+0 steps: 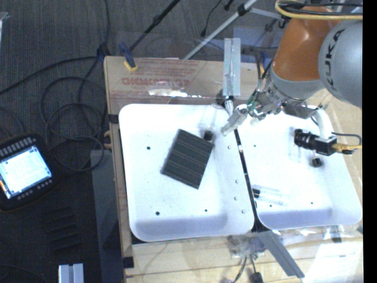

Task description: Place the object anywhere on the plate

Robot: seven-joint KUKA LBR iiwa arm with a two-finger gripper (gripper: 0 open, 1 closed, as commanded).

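A dark, ribbed rectangular plate lies tilted in the middle of the left bin. A small black object sits on the bin floor just off the plate's upper right corner, seemingly touching its edge. My gripper hangs low over the divide between the two bins, a short way right of and above that small object. It reaches down to the left from the orange-banded wrist. Nothing can be seen held in it.
A clear, pen-like item lies in the right bin. A black device with a cable juts out below the wrist over that bin. A grey upright post stands behind the bins.
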